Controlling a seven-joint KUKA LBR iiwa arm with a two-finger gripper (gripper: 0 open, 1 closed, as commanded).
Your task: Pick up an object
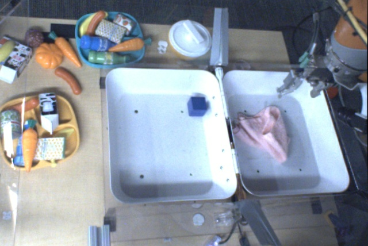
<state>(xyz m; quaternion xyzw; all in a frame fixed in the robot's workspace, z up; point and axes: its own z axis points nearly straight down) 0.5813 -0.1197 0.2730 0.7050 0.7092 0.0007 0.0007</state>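
A crumpled pink cloth [264,131] lies in the middle of the right bin [322,176]. A small blue cube [198,105] sits in the left bin [144,176], near its upper right part. My gripper [299,87] hangs over the back of the right bin, above and to the right of the cloth. Its fingers [284,87] stand open and spread with nothing between them. The grey arm with its orange band [351,32] comes in from the right edge.
A metal divider post [218,38] rises behind the seam between the bins. Left of the bins stand a blue bowl of toy food [109,39], a yellow tray of toys [39,131], and loose toy vegetables [57,58]. A white lidded bowl [190,39] sits at the back.
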